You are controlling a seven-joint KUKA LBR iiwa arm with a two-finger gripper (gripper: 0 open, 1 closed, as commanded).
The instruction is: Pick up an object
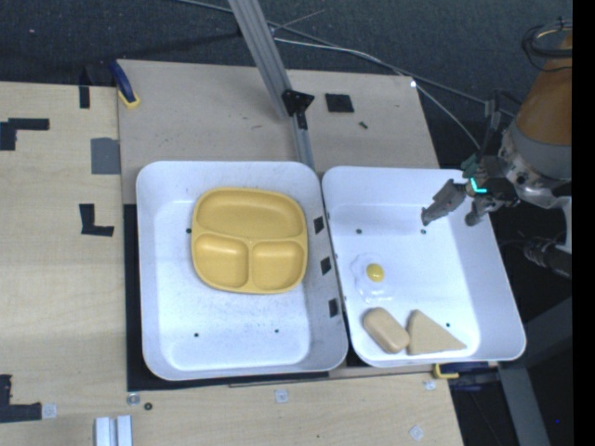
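My gripper (454, 208) hovers over the far right part of the right bin (483, 277), its two dark fingers spread open with nothing between them. Below it in that bin lie a small yellow ball (375, 272) on a clear disc, a tan oblong bread-like piece (384, 330) and a tan wedge (432, 334) at the near edge. The left bin (167, 333) holds a yellow divided plate (249, 240) with three compartments.
A slanted grey metal pole (270, 63) runs from the top down to the gap between the bins. Cables trail across the dark floor at the top right. Black tape marks dot the wooden bench.
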